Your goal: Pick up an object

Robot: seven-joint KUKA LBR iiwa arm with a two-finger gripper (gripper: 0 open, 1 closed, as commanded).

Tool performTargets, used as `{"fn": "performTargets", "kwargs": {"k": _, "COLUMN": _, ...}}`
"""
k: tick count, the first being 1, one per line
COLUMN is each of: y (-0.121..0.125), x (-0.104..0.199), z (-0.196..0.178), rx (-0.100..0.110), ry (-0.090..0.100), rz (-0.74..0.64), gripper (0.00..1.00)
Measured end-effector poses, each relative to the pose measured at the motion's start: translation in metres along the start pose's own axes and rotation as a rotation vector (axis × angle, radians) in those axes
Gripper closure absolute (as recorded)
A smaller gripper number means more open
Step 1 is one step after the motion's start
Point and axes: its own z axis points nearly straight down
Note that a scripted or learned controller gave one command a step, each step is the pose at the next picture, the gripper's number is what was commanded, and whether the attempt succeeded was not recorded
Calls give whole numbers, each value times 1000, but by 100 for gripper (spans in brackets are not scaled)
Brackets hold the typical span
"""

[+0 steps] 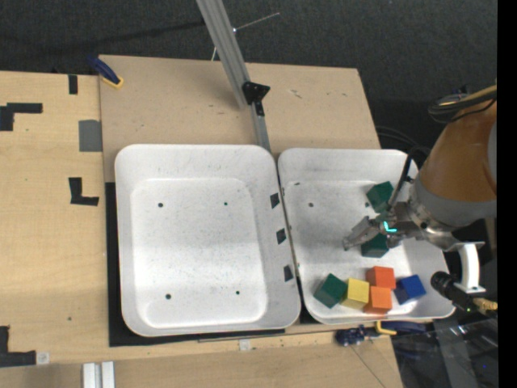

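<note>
My gripper (365,237) is low in the right bin (339,176), reaching in from the right, and it looks open. One grey finger (355,238) points left toward the bin's middle. A dark green block (375,248) lies right beside and partly under the gripper; I cannot tell whether it is touched. Another green block (380,193) lies just behind the wrist. Along the front wall sit a green cube (329,289), a yellow cube (357,291), two orange cubes (381,277) (380,299) and a blue cube (410,288).
The left bin (198,160) stands next to the right one, with a ridge between them. A metal pole (230,43) slants over the bench behind the bins. The arm's orange and grey body (460,176) hangs over the right bin's right wall.
</note>
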Motion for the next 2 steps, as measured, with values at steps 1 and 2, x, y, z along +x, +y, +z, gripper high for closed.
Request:
{"fn": "performTargets", "kwargs": {"k": 1, "y": 1, "x": 0, "z": -2, "rx": -4, "ry": 0, "rz": -2, "gripper": 0}}
{"fn": "performTargets", "kwargs": {"k": 2, "y": 3, "x": 3, "z": 62, "rx": 2, "ry": 1, "rz": -1, "gripper": 0}}
